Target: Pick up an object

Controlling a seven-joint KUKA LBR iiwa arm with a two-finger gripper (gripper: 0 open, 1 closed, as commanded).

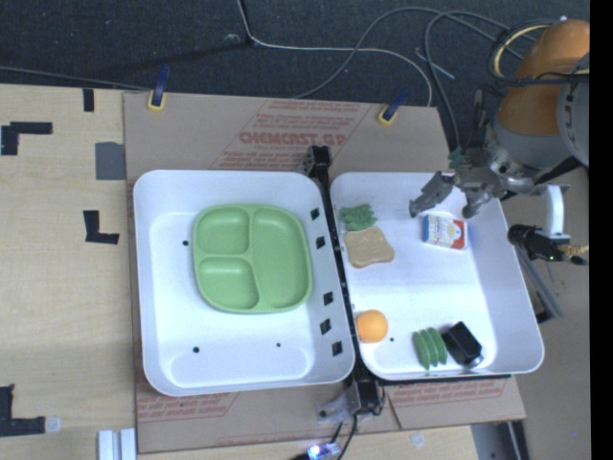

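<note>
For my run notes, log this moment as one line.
gripper: open, above right bin | nearest: small carton, not held | left bin: green plate | pick: not done

Even bright overhead light, soft shadows, slight blur.

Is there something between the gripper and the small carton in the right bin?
Nothing visible. The gripper hangs open just above the small carton; the toast slice and green leaf lie off to the left.
</note>
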